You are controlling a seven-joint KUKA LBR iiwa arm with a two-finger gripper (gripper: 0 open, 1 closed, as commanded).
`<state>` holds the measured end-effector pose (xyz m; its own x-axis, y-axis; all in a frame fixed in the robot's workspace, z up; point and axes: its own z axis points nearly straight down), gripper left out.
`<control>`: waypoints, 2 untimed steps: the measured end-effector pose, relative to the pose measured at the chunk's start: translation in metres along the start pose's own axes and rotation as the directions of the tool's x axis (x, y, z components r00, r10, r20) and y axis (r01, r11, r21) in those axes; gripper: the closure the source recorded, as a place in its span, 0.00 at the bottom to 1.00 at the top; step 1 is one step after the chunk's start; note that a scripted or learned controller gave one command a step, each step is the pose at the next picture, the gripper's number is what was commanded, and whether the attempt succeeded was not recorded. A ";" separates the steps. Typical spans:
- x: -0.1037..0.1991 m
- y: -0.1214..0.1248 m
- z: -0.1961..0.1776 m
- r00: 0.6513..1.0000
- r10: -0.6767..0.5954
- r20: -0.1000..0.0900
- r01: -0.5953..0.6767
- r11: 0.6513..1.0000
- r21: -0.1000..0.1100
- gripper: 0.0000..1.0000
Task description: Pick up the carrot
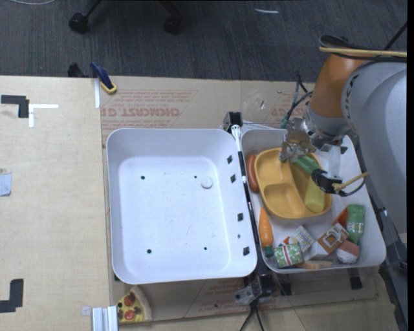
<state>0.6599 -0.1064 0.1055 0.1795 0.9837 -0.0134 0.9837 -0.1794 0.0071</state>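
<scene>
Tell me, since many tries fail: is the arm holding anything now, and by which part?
Cannot be told. The gripper sits over the yellow tray; the carrot lies apart in the right bin.

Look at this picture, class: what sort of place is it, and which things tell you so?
Probably a robotics lab bench: a robot arm reaches over two white bins, one holding toy food like a carrot, with cables trailing and an office chair base behind.

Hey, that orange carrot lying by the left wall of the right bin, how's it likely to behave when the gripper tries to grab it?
The carrot looks like a smooth, tapered toy, so it is probably stiff and light but may slip between the fingers. Its rounded shape suggests it could roll if nudged. It lies close against the right bin's wall beside the yellow tray, so there is likely little finger room.
</scene>
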 end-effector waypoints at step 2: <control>0.001 -0.001 -0.007 1.000 -0.002 -0.001 0.002 1.000 0.006 1.00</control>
<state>0.6588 -0.1053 0.1122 0.1776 0.9840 -0.0126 0.9841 -0.1776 0.0014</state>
